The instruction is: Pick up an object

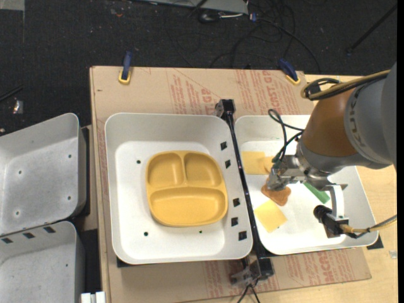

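- Pincer point(276, 183) is hanging low in the right bin point(360, 232), right over a small brown piece point(278, 196); whether it is apart or together, I cannot tell.
- Two yellow slices point(269, 216) are lying beside that piece.
- A divided yellow plate point(187, 188) is sitting in the left bin point(120, 169).

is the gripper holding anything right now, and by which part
Cannot be told: the gripper is down at the brown piece in the right bin, with its contact hidden.
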Robot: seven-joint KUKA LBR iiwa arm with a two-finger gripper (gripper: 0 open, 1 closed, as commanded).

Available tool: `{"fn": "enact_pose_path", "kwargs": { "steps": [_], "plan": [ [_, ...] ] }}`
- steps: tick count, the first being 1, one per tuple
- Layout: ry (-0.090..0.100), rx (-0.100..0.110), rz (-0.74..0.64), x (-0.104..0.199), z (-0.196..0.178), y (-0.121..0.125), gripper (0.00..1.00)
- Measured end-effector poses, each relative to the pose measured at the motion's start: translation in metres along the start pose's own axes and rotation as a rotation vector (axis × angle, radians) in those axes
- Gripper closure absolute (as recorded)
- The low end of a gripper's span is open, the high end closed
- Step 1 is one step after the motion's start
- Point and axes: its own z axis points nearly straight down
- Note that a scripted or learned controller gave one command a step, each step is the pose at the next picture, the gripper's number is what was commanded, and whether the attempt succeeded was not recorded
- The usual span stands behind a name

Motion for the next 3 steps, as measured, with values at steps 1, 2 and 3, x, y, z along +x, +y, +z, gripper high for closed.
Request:
{"fn": "enact_pose_path", "kwargs": {
  "steps": [1,2,3],
  "plan": [
    [0.001,0.0,-0.006,0.0,-0.043,0.004,1.0],
    [0.0,0.0,-0.006,0.0,-0.085,0.004,1.0],
    [0.0,-0.002,-0.008,0.008,-0.131,0.006,1.0]
  ]
}}
